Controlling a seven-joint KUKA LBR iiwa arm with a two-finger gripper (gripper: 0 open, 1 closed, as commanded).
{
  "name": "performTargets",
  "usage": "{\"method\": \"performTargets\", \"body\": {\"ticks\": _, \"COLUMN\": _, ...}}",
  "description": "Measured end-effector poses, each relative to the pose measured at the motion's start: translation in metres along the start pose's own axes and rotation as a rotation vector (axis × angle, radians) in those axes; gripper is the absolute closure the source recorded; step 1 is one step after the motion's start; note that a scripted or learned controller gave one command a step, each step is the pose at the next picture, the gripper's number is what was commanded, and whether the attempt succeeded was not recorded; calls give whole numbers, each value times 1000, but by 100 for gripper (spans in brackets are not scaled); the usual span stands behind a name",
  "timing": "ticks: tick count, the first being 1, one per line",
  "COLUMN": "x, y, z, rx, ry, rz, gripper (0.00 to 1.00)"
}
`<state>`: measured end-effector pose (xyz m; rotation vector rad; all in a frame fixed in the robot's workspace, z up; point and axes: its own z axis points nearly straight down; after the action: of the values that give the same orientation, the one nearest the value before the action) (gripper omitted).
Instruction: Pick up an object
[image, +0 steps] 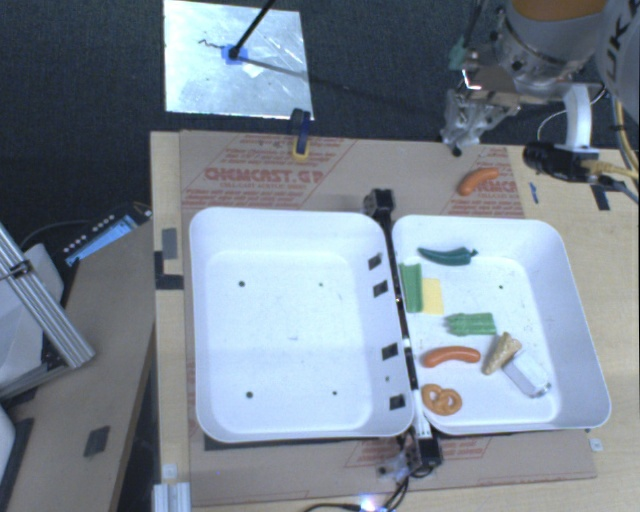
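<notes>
Candidate objects are clustered in the right white plastic bin: orange toy sausage, green block, brown pretzel. The two-finger gripper is held above, beyond that bin's far rim, nothing gripped; open or closed cannot be told, probably pre-approach.

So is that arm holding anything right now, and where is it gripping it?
Nothing is visibly held. The gripper hangs above the board beyond the right bin; the orange sausage lies loose below it.
</notes>
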<state>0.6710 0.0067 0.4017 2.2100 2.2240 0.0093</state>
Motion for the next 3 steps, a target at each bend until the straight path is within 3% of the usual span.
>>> {"method": "performTargets", "body": {"ticks": 2, "x": 7, "y": -2, "z": -65, "rx": 2, "ry": 1, "rz": 0, "gripper": 100}}
{"method": "performTargets", "body": {"ticks": 3, "x": -75, "y": -3, "z": -39, "rx": 8, "ry": -3, "rz": 12, "gripper": 100}}
